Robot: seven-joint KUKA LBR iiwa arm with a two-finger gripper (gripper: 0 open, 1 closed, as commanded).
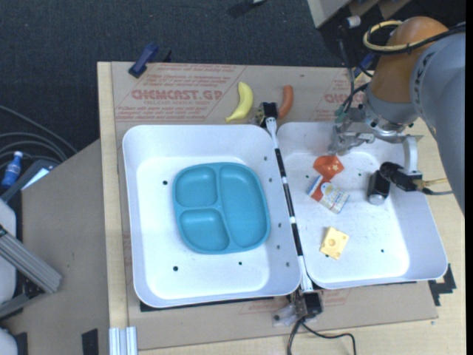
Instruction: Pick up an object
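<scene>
The red piece [327, 166] is the likeliest pick. It lies right of centre in the frame, in the upper left part of the right bin [399, 257], just under the tool [346, 142]. The tool hangs beside and slightly above it in the picture, apparently not touching it. Nothing shows in its grip, and from this slant I cannot tell whether it is wide or narrow. It hangs off the grey arm [403, 65], which reaches in from the upper right, so the red piece is the nearest thing along its line of approach.

Touching the red piece from below is a small packet [330, 196], lying flat and skewed. That crowding could spoil a grasp, since a descent aimed a little low might catch both. The cheese [334, 242] sits well apart, lower in the same bin, with bare floor all round it, and looks like an easier target.

The left bin [148, 220], mid-frame, carries a blue plate [220, 207] lying flat, probably too broad to grip.

A banana [241, 102] and a sausage [286, 100] lie on the counter [185, 87] near the top, just outside the bins. A blue clip [144, 59] sits at the upper left corner.
</scene>
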